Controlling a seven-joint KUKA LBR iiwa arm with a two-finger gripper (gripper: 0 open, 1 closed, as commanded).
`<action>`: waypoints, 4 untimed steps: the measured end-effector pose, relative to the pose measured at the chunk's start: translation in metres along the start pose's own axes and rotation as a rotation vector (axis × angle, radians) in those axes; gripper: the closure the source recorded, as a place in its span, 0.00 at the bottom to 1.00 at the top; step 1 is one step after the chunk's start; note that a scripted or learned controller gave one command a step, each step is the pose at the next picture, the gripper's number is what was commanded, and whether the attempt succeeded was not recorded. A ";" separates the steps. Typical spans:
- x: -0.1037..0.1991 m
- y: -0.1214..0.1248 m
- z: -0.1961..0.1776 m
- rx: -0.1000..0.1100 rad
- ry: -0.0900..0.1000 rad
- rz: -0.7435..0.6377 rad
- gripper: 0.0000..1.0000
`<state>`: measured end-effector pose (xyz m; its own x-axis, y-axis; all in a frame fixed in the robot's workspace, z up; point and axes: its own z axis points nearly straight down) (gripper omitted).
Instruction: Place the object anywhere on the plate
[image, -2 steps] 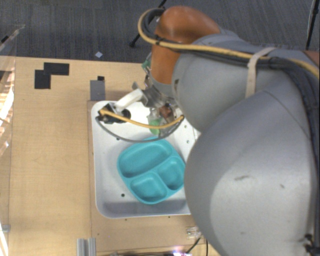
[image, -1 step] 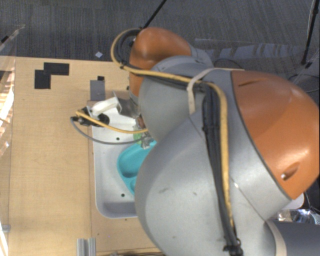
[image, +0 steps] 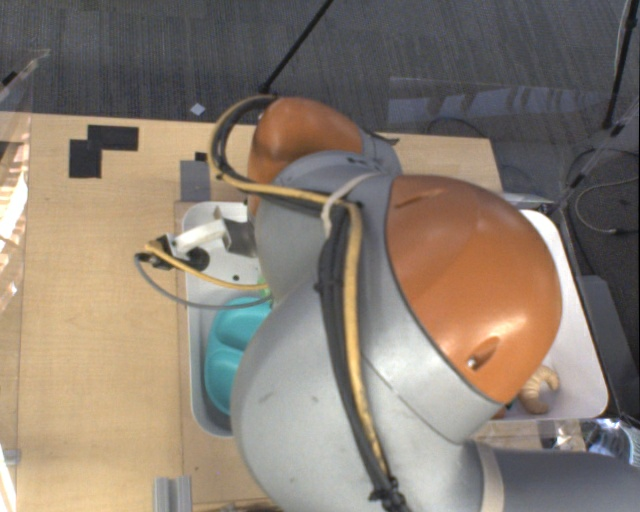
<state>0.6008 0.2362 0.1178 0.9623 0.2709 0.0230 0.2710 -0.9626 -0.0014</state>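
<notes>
My arm (image: 400, 330) spreads over much of the counter (image: 90, 330). My gripper (image: 238, 236) sits just beyond the turquoise plate (image: 225, 345), over the far end of the same white bin (image: 198, 405). My own arm hides too much of it for me to tell whether it is clenched or released. The plate lies in the near half of that bin, partly under my arm. A small tan object (image: 540, 388) lies well apart from the plate, toward the view's right, at the near corner of the other bin (image: 582, 330).
</notes>
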 end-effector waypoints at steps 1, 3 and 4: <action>0.039 0.011 -0.099 0.002 -0.017 -0.297 1.00; 0.047 0.013 0.033 0.002 -0.021 0.065 1.00; 0.060 0.017 0.033 0.001 -0.020 0.051 1.00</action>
<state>0.6638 0.2359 0.0866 0.9752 0.2215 0.0029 0.2215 -0.9752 -0.0035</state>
